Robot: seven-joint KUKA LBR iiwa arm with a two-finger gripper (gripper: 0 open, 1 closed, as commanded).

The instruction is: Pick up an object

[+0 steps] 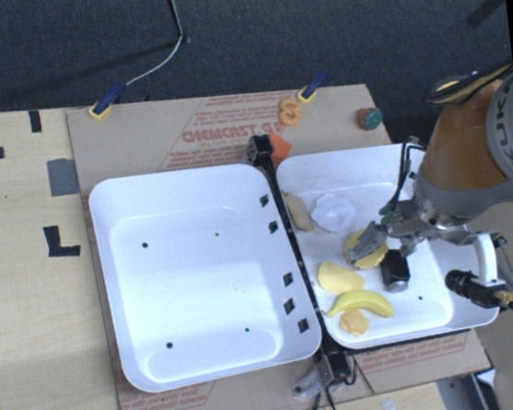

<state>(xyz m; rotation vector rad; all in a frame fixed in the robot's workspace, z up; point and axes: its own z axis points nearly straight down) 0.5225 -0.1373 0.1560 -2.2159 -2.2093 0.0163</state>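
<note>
Nearest you, the banana [363,302] lies long axis left-right, just near-left of the end effector [380,251], whose opening you cannot tell from here.

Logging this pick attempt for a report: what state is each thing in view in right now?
Pincer: low in the right bin, at a yellowish object.
Banana: lying flat on the bin floor.
Yellow lump: lying loose beside the banana.
Clear crumpled item: resting near the divider.
</note>
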